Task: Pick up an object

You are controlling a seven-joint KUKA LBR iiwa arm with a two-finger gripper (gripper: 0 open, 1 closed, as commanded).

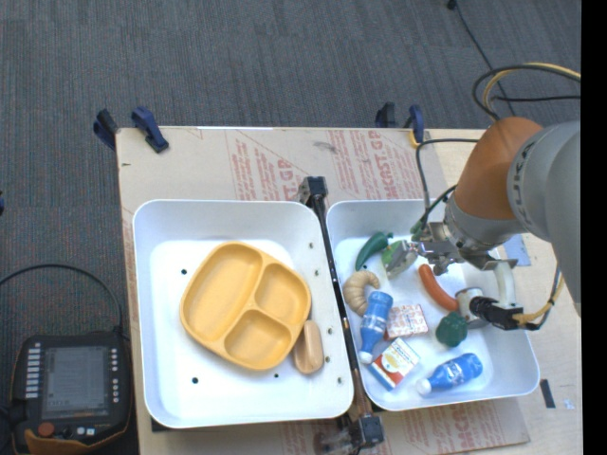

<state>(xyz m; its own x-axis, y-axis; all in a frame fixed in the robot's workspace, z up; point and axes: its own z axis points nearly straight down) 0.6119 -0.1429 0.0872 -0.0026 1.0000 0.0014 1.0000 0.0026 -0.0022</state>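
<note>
Nearest, along the front edge of the right bin [527, 379], lie two blue bottles: one on its side at the front right [452, 373], the other slanting along the left wall [374, 322]. Between them sit two small cartons, one white and orange [395, 361], one red-patterned [408, 321]. A round dark green piece [452, 329] rests just right of the red carton. Farther back come a tan croissant-shaped piece [360, 288], one orange-red sausage shape [437, 288] and one green pepper shape [373, 247] near the back left. That makes eight loose things, all smooth toy-like plastic, crowded close together.

The left bin [152, 254] holds two things: a yellow tray [245, 304] with three compartments, set at a slant, and a tan oblong piece [309, 346] touching its front right corner.

The pincer [408, 252] hangs low over the back of the right bin, just beside the pepper and above the sausage; its grey metal tips sit by a pale object I cannot make out, and I cannot tell whether they are spread or pinching. The grey arm [531, 183] with its orange band covers the bin's back right corner.

Both bins are shallow, white, round-cornered, resting on a cardboard-topped worktop [228, 164]. Blue clamps [148, 126] grip its far edge. A teach pendant [66, 387] lies on grey carpet at left.
</note>
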